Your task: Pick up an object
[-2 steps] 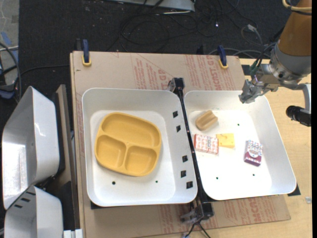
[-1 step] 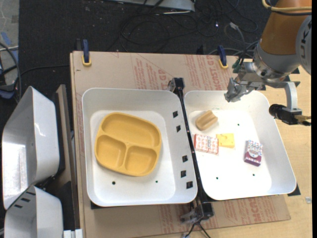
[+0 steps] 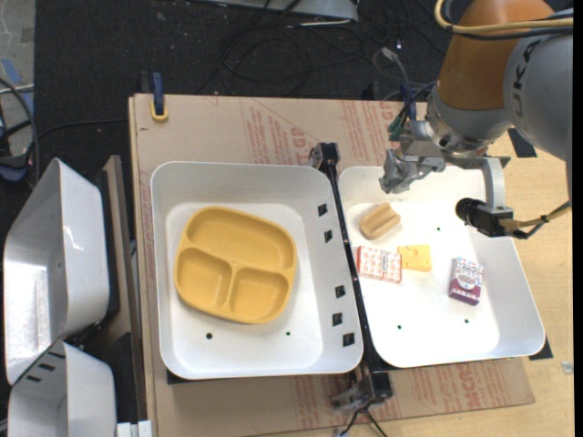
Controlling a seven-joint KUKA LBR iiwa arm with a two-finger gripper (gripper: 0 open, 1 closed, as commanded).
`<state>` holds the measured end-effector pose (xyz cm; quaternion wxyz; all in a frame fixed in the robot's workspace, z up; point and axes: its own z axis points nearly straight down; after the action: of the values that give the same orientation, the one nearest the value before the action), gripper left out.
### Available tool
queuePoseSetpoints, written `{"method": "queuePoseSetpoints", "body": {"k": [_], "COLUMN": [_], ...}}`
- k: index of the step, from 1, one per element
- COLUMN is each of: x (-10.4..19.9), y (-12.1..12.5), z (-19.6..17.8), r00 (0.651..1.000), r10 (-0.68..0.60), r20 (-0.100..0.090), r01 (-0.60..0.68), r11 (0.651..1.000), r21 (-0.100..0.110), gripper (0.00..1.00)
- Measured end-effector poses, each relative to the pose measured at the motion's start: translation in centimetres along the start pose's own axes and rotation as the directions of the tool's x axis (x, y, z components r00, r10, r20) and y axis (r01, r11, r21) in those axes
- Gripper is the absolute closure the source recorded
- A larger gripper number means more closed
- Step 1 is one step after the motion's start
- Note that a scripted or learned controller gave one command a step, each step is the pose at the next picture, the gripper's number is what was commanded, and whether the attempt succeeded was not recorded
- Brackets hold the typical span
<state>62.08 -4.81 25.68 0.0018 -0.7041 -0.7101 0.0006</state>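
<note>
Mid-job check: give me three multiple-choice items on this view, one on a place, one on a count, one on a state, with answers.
1. Where is the yellow tray?
A. left bin
B. right bin
C. on the bench outside the bins

2. How many loose items lie in the right bin?
A. two
B. four
C. six

3. Where is the hand relative to the tan block?
A. clamped on it
B. above the bin's far left corner, just beyond the block
C. over the tray

Answers:
1. A: the tray fills the middle of the left bin.
2. B: tan block, red-and-white packet, yellow block, purple-and-white carton.
3. B: the block lies apart from the hand, nearer the camera.
</note>
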Motion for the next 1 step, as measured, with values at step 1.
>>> {"method": "queuePoseSetpoints", "body": {"k": [1], "x": [5.46], "y": [1.34], "z": [1.68], "r00": [1.0], "r10": [0.0], "r20": [0.001], "r01": [0.0], "r11": [1.0], "r21": [-0.001], "gripper": [1.0]}}
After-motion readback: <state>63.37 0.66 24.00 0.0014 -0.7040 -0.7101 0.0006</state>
